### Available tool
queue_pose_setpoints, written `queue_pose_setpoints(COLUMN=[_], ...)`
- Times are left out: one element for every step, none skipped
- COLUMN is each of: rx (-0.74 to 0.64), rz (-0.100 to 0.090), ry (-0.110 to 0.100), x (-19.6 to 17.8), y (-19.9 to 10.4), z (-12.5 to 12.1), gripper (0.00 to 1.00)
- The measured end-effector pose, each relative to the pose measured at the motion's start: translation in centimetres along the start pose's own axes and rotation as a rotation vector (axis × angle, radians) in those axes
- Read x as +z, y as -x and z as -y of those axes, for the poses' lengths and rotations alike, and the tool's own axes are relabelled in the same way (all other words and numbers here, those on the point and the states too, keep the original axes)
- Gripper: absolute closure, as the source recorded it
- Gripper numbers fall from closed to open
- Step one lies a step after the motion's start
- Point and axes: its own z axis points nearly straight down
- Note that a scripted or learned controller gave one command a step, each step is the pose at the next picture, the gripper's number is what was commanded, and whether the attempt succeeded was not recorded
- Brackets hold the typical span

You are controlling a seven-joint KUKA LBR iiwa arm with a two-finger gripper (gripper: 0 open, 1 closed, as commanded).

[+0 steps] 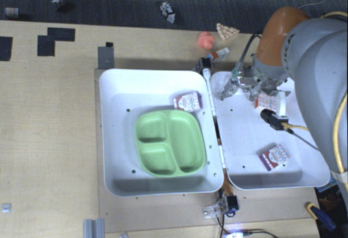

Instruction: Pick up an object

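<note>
Hand (260, 92) over right bin (244, 139)

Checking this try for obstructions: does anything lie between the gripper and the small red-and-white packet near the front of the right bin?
Nothing visible does. The gripper sits at the back of the right white bin; bare bin floor separates it from the small red-and-white packet.

Left bin (109, 123): a green divided tray (169, 142) fills the centre, a small packet (188, 101) touching its far edge; open floor remains along the left wall. Right bin (239, 171): the arm (304, 63) covers the far right corner; a packet (273, 156) lies near the right wall; the left half is open.
</note>
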Motion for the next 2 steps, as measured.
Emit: queue_pose_setpoints(rx=[-0.006,0.002], rz=[0.001,0.002], ry=[0.004,0.002], x=[-1.2,-10.5], y=[0.0,5.6], z=[-0.1,1.4], gripper=[1.0,1.0])
